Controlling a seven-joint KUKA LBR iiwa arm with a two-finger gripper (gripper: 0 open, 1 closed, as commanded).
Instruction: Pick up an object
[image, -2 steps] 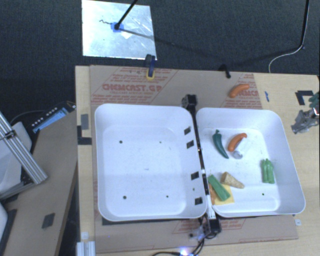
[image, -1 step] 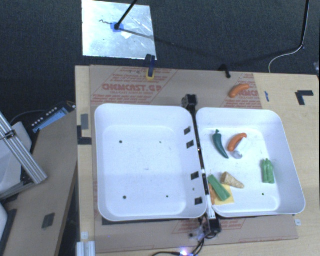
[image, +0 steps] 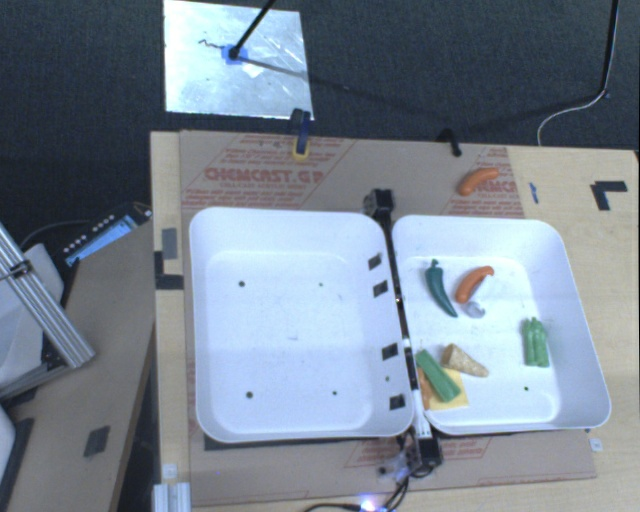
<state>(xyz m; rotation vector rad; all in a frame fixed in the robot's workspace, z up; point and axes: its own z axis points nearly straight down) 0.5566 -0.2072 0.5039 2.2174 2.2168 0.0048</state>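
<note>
While the desk (image: 620, 200) takes most of the view, two white bins sit on it side by side, on a brown printed sheet (image: 260, 170) that shows around their edges. The left bin (image: 290, 330) is the wider one, and its floor has only a few small dark dots. The right bin (image: 505, 405) touches it along the middle seam, where some small black clips (image: 380, 262) join the two rims. Behind the desk, on the dark floor, a shiny silver sheet (image: 200, 70) lies flat. At the far left stands an aluminium frame (image: 45, 320). All the things to pick are at the right side. In the right bin, near the seam and the front rim, a long green piece (image: 436, 376) lies partly on a flat yellow piece (image: 452, 393), and a tan wedge (image: 465, 361) touches them from the right. Near the right wall a light green piece (image: 536, 342) lies alone, well apart from the others. In the back half of the bin a dark green pepper (image: 438, 287) lies just beside an orange piece (image: 473, 283), and a small grey thing (image: 474, 310) is touching the lower end of that orange piece. A second orange piece (image: 478, 181) lies outside the bins, on the brown sheet behind the right bin. A small yellow and blue clamp (image: 299, 135) sits at the back edge of the desk. The state of the end effector I cannot tell.
</note>
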